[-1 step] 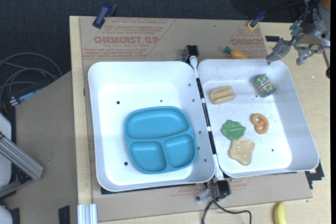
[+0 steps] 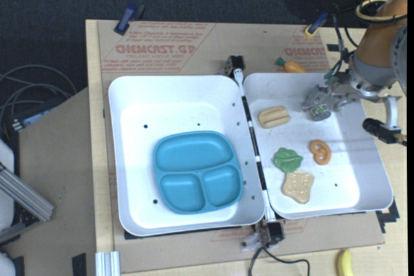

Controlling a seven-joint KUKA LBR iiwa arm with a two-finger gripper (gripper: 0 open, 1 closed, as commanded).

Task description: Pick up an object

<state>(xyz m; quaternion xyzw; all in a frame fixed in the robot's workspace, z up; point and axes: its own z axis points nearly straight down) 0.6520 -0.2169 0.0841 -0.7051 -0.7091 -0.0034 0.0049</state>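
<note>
The right bin point(image 2: 362, 194) holds a tan bread roll point(image 2: 273, 116), an orange pretzel point(image 2: 319, 152), a green leaf-shaped piece point(image 2: 287, 159) and a tan cracker-like piece point(image 2: 297, 186). My gripper point(image 2: 319, 105) hangs low over the bin's upper middle, to the right of the bread roll and above the pretzel. A grey-green blur sits at its tip, and I cannot make out what it is. The arm comes in from the upper right.
The left bin point(image 2: 129, 113) holds a blue divided tray point(image 2: 196, 170). An orange carrot-like item point(image 2: 292, 66) lies on the bench behind the right bin. A yellow item point(image 2: 345, 263) lies near the front edge. Blue clips point(image 2: 128, 18) hold the board's back edge.
</note>
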